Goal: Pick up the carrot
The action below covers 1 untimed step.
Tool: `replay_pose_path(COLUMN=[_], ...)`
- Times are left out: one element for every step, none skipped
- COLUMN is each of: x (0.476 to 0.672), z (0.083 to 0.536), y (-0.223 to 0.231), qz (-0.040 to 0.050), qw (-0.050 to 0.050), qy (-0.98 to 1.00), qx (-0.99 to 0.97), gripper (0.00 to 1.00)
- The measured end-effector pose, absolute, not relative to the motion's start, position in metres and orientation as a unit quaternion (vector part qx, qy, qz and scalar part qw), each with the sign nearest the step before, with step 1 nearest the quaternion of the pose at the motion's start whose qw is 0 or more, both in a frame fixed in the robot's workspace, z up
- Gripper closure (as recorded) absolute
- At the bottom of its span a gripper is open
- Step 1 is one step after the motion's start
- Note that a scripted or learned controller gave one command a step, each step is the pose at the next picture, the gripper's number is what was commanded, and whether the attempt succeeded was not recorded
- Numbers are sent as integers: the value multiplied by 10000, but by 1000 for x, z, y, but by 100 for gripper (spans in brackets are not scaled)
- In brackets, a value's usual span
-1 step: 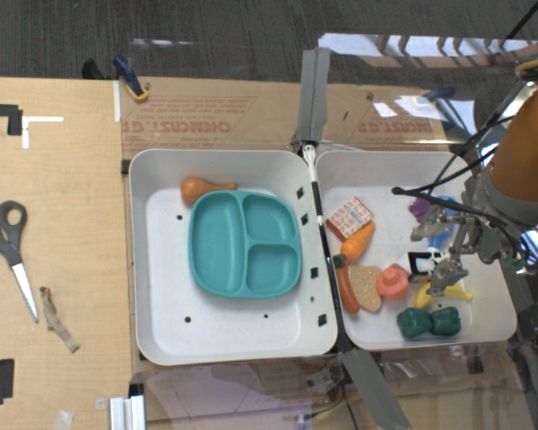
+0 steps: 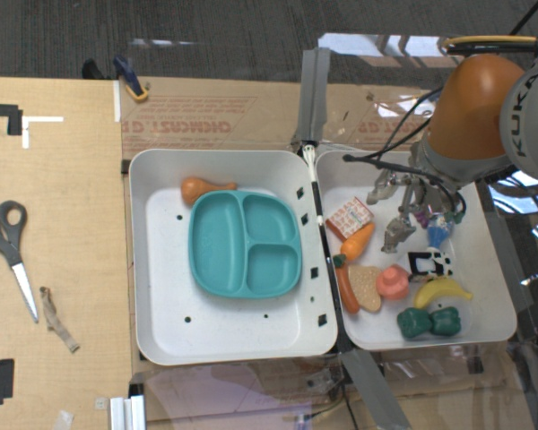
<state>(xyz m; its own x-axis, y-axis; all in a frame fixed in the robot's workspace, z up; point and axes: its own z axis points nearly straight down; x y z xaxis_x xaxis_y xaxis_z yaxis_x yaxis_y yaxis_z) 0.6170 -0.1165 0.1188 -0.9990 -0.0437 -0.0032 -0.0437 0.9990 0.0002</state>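
Observation:
The carrot (image 2: 359, 241) is orange with a green stub at its lower left end. It lies at a slant in the right bin (image 2: 484, 330), near the bin's left wall. My gripper (image 2: 393, 211) hangs over the middle of that bin, a little right of and above the carrot. It is open, with nothing between its fingers. The arm's orange band (image 2: 471, 106) sits above it at the bin's far right.
Around the carrot lie a small printed box (image 2: 350, 215), a red-orange sausage (image 2: 347, 290), a bread slice (image 2: 367, 288), a pink toy (image 2: 393, 281), a banana (image 2: 442, 291) and a green pepper (image 2: 429, 322). The left bin (image 2: 152, 330) holds a teal divided plate (image 2: 247, 245) and a drumstick (image 2: 202, 188).

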Motion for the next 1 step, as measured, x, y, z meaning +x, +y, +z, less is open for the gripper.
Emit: replay_pose_path(x=[621], z=[102], y=[-95], qz=[-18], qw=[88], qy=[9991], qx=[424], gripper=[0])
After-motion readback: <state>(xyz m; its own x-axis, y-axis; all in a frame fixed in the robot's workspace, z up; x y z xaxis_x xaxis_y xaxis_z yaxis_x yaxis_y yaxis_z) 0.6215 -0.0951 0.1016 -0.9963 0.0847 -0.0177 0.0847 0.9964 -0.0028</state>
